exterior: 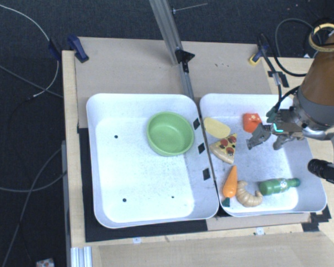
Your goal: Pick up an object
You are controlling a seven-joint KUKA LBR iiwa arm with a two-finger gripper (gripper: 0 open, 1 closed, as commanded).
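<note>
Camera view showed the gripper (pixel 270 139) hanging over the right bin (pixel 309 204), its two dark fingers spread wide with nothing between them. The task named no particular object, so the likeliest candidate, by my judgement, was the red block (pixel 251 121), which lay in the upper part of that bin just beside the left fingertip, apart from it as far as could be told. It looked like a small, light, rigid toy with flat faces; a pinch across two opposite sides would probably hold it, though smooth plastic might slip if caught on a corner. Around it sat other toy foods: a yellow piece (pixel 217 127) near the dividing wall, a pizza slice (pixel 225 149) below that, a carrot (pixel 230 183) and a croissant (pixel 249 195) close together near the front edge, and a green bottle (pixel 278 186) lying on its side to their right. The bottle, being round, seemed apt to roll away under closing fingers. None of these crowded the red block, so little stood in the way except the bin's back wall close behind it, which might foul a finger on descent. In the left bin (pixel 117 177) a green bowl (pixel 170 133) sat alone, well apart from the arm.
</note>
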